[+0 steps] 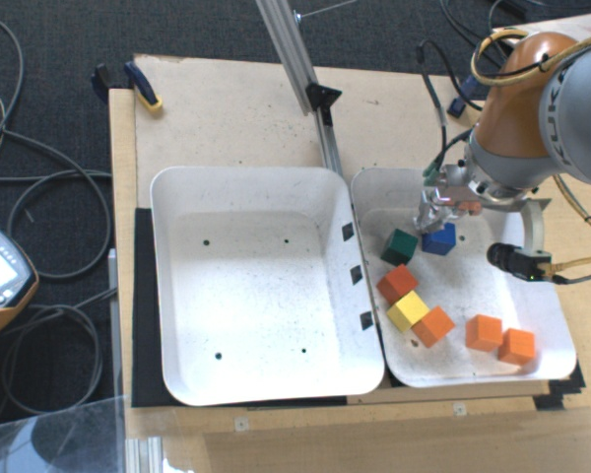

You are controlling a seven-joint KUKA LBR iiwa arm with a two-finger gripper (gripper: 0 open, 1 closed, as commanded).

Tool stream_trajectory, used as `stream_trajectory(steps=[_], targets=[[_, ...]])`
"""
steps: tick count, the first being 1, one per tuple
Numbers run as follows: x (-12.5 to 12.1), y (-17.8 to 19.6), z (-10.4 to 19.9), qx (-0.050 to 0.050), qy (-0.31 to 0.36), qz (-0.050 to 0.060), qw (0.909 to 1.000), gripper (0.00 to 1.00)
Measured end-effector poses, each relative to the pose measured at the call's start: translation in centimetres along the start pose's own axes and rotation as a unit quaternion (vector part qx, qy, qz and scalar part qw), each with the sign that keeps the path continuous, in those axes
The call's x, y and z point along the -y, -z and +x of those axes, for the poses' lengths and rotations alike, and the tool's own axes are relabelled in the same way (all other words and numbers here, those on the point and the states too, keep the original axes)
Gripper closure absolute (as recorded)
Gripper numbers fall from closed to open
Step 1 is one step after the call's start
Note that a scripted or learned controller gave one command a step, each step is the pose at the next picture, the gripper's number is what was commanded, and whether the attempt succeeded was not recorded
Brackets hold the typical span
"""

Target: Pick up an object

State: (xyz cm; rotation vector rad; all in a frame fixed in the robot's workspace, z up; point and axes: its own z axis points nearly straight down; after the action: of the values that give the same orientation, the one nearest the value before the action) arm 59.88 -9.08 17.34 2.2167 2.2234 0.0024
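Note:
The right bin (547, 313) holds several small cubes. A blue cube (439, 239) lies near its back, with a dark green cube (400, 247) just to its left. My gripper (436, 215) hangs directly over the blue cube's back edge, reaching down from the grey and orange arm (522, 106). Whether it touches the cube is unclear. In front lie a red cube (397, 283), a yellow cube (409, 310) and an orange cube (433, 326) in a tight diagonal row.
Two more orange cubes (484, 332) (517, 346) sit at the right bin's front right. The left bin (167, 264) stands beside it. A metal pole (295, 57) rises between the bins at the back. Cables run right of the arm.

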Motion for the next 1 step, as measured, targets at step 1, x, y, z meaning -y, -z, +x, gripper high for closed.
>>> stream_trajectory(steps=[1], targets=[[-0.25, 4.34, 0.07, 0.0, 0.0, 0.0, 1.0, 1.0]])
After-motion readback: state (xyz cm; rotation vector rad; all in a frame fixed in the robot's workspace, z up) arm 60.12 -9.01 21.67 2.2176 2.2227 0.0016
